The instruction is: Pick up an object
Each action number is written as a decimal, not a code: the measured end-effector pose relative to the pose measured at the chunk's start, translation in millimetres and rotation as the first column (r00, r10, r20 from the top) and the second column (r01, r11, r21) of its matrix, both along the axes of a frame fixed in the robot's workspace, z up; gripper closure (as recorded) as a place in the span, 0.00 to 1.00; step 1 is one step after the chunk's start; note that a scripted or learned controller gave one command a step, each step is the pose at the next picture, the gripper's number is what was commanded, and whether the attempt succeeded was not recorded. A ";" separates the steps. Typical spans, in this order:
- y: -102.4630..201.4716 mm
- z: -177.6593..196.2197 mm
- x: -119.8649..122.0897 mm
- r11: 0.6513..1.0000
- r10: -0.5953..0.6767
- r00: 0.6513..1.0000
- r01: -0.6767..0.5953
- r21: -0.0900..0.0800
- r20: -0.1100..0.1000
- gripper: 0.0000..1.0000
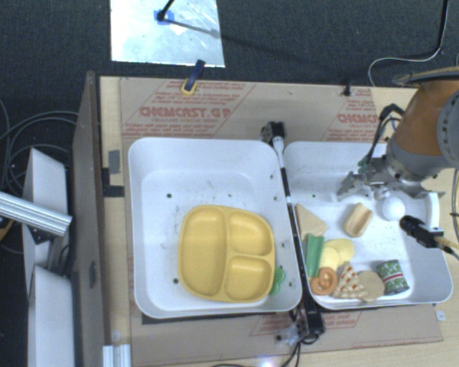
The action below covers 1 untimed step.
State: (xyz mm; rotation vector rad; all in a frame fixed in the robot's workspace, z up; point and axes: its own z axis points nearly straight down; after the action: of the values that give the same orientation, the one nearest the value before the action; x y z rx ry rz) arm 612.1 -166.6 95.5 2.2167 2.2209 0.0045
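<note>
- Nearest the camera, along the front edge of the right bin [441, 281], lie small toy foods: a green-labelled can [392, 277] at the right, a pizza slice [351, 283] and an orange ring-shaped pretzel [323, 281] to its left.
- Just behind these sit a yellow lemon-like piece [338, 252] and a green pepper-like strip [313, 254] close to the divider between the bins.
- In the left bin [149, 228], a yellow divided tray [226, 252] with three compartments rests toward the front; a small green item [279, 280] peeks out at its right front corner.
- Farther back in the right bin, a tan bread-like piece [358, 219] lies near the middle, with a pale wedge [310, 222] to its left.
- A white round egg-like object [392, 206] sits just right of the bread-like piece, directly below the gripper.
- The gripper [365, 183] hangs low over the rear middle of the right bin; its fingers appear spread apart with nothing between them, though the view is blurred here.
- The grey arm [444, 132] with its orange band enters from the right.
- Both bins rest on a cardboard-covered surface [206, 109] with red lettering.
- Farthest back, a shiny silver sheet [164, 21] lies on the dark floor.
</note>
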 end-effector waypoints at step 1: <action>2.3 -12.2 -42.9 1.000 -0.001 1.000 0.001 0.003 -0.009 0.00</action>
State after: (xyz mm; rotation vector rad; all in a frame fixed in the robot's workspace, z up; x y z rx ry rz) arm 569.2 -164.3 83.4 2.2237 2.2258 -0.0012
